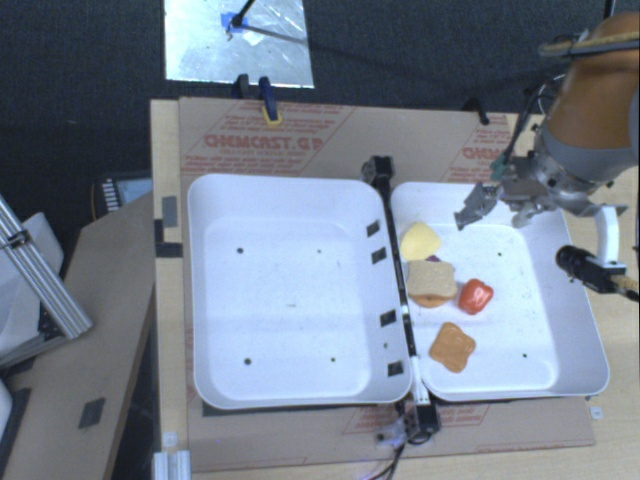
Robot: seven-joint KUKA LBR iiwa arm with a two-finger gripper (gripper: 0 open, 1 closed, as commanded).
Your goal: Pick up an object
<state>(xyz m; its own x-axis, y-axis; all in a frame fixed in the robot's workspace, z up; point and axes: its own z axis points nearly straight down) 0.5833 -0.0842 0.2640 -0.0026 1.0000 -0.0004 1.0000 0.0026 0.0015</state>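
The right bin (560, 358) holds several small items along its left side: a yellow lump (420, 239), a tan sandwich-like block (432, 283), a red pepper (476, 295) and an orange piece (452, 347). My gripper (498, 211) hangs over the far part of this bin, up and to the right of the yellow lump. Its two dark fingers (472, 211) are spread apart with nothing between them. The orange-banded arm (600, 88) reaches in from the upper right.
The left bin (290, 288) lies beside the right one, with a black divider strip (392, 268) between them. A foil sheet (238, 28) lies beyond the bench. A black cylinder (590, 268) juts in over the right bin's right edge. Aluminium framing (40, 278) stands far left.
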